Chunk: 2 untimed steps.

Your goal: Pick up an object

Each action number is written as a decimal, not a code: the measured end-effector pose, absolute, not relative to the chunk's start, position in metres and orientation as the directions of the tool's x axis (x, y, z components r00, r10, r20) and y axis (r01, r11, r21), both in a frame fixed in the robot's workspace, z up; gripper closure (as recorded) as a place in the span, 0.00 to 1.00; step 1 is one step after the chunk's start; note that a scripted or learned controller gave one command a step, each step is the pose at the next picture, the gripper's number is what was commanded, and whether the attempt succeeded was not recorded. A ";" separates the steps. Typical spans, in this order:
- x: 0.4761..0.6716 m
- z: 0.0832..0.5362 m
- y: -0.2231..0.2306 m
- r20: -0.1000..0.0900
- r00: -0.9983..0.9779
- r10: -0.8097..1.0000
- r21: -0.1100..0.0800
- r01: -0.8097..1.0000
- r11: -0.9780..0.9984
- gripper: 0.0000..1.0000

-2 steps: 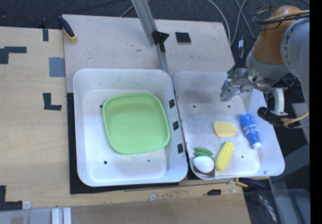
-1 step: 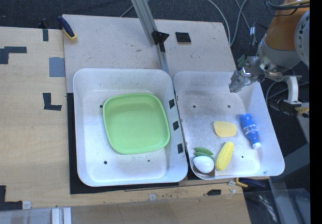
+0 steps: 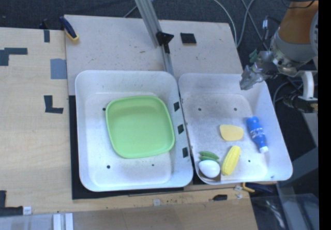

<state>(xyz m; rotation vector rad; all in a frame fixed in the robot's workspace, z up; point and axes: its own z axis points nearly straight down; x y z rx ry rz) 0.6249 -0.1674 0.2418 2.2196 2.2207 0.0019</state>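
Note:
The right bin holds a blue bottle near its right wall, a yellow flat piece beside it, a corn cob, a white egg-like object and a small green piece at the front. My gripper hangs over the bin's far right corner, well behind the blue bottle. Nothing shows beneath it.
A green square plate lies in the left bin. A slanted metal pole crosses behind the bins. Cables run over the bench at the back right. A yellow-and-blue clamp sits at the far left.

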 end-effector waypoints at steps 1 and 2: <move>0.610 0.245 -0.109 0.001 -0.004 1.000 0.001 1.000 0.004 1.00; 0.594 0.239 -0.049 0.001 -0.005 1.000 -0.001 1.000 0.005 1.00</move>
